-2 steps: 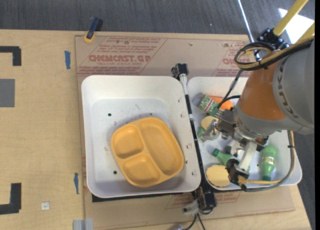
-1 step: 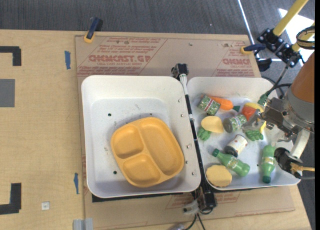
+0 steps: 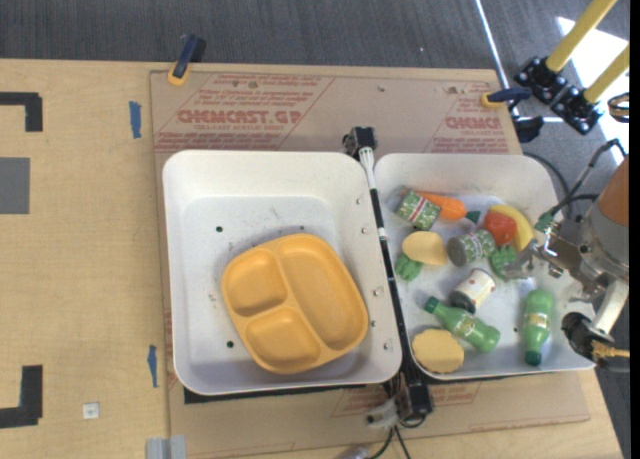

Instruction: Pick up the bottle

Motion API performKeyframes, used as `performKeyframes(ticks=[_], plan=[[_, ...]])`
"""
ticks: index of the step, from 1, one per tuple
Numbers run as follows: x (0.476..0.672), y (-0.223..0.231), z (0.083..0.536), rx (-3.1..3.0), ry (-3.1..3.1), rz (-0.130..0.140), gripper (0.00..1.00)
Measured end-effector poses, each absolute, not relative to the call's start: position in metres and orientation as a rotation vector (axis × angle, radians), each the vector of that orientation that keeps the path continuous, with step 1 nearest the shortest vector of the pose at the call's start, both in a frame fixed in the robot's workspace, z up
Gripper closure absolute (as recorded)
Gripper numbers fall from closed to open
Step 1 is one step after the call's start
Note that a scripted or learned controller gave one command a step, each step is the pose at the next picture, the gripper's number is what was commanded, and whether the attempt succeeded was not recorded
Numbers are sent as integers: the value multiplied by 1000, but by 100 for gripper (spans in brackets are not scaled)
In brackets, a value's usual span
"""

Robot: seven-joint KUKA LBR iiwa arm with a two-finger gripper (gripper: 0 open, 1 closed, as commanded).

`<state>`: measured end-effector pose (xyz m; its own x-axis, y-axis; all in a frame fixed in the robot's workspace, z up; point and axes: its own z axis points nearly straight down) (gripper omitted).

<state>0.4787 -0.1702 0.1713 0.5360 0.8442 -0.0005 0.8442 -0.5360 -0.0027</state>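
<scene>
Toward the near right corner of the right bin (image 3: 470,169) we see a green bottle (image 3: 536,325) with a pale label, lying almost lengthwise with its cap pointing to the near wall. Just left of it a second green bottle (image 3: 461,323) lies slanted, cap toward the far left. Beside that one sits a small white jar with a dark end (image 3: 472,290), and at the near wall a round tan piece (image 3: 438,350). Farther back lie a grey and green can (image 3: 471,246), a pale yellow piece (image 3: 425,247), a green can (image 3: 417,209) touching an orange carrot (image 3: 448,206), and a red and yellow toy fruit (image 3: 506,224).

At the bin's right rim we see the gripper (image 3: 566,255), above the wall and near the first bottle; we cannot tell its state. Nothing shows between it and the bottle.

Across the divider, the left bin (image 3: 200,187) holds a yellow divided plate (image 3: 292,300). Both bins rest on a cardboard sheet (image 3: 260,112) over the tan surface (image 3: 70,247).
</scene>
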Motion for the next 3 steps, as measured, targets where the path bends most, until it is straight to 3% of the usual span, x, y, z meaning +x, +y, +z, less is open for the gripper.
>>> performKeyframes(ticks=[1,2,3], plan=[[479,-198,96,-2389,-2040,-1,0],[480,-198,106,-2392,-2040,-2,100],[515,-114,184,-2491,-1914,-1,100]])
